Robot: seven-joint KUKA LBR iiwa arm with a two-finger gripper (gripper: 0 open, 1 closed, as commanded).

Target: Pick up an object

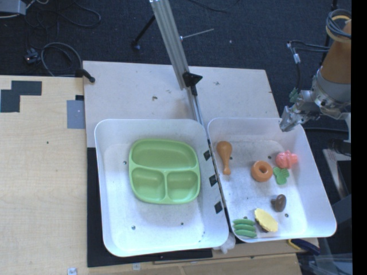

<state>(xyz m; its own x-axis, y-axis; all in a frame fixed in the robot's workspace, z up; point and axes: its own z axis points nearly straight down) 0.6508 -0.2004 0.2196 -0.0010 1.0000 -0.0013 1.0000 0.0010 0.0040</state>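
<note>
A robot gripper [288, 121] hovers at the far right corner of the right white bin [317, 171]; whether it is open or closed cannot be told. In that bin lie a drumstick [224, 154], an orange doughnut [262, 171], a pink toy [286, 159], a brown piece [278, 202], a yellow piece [265, 220] and green pods [245, 228]. The left bin [112, 211] holds a green divided plate [164, 171].
</note>
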